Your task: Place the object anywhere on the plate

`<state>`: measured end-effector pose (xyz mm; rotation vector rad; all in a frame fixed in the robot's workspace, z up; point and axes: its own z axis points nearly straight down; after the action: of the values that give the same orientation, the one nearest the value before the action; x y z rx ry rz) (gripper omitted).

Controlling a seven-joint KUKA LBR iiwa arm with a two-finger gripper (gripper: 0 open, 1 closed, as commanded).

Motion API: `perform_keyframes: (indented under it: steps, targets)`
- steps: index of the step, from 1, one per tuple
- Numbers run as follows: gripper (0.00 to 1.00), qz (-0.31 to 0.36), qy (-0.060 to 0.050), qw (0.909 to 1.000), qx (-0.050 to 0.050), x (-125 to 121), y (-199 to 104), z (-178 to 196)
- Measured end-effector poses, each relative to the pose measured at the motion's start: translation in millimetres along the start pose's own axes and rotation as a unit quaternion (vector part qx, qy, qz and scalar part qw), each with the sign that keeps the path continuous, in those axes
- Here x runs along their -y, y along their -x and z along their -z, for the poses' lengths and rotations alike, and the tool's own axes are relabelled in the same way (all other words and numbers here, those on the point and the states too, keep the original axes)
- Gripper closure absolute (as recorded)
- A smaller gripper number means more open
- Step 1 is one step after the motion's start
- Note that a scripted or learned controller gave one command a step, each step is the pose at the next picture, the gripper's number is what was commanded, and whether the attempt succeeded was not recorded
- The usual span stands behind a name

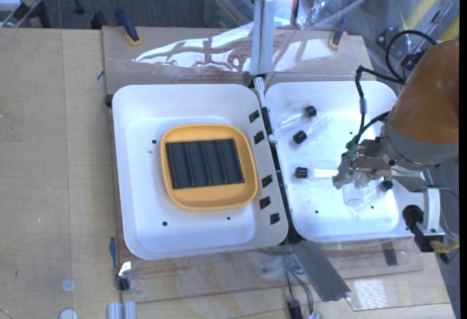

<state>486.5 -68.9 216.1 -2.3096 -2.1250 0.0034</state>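
The tool (355, 177) is seen low in the right bin (379, 95), toward that bin's right half, at the end of the grey arm with its orange band (436, 95). Whether its fingers are apart or together cannot be told; the metal parts there are too small and cluttered to be read.

Three small clear tubes with black caps lie on the floor of the right bin. One (299, 117) is near the bin's upper middle, lying aslant with its cap up and to the right. A second (309, 133) lies just below it, with its cap at its left end. A third (311, 174) lies left of the tool, near it but apart from it, its long axis running roughly left to right and its black cap at the end farther from the tool. Something pale and clear (357, 197) is glimpsed just under the tool, but what it is, or whether it is gripped, cannot be made out.

The plate (209, 198), yellow-rimmed with a dark ribbed centre, sits in the middle of the left bin (139, 164), well apart from the tool and across the divider between the two bins.

The relation that matters is judged to be this: the plate lies to the left of the tool, and the third tube lies on that same side, between tool and plate. A carry to the plate would therefore be made leftward over the divider, once an object is seen to be secured.
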Motion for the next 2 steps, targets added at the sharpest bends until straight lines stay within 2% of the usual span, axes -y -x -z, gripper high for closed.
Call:
perform_keyframes:
  steps: [1, 2]
  targets:
    - [1.00, 0.045, 0.002, 0.9990, 0.000, -108, -45, -9]
    - [1.00, 0.062, 0.003, 0.9980, 0.000, -118, -66, 8]
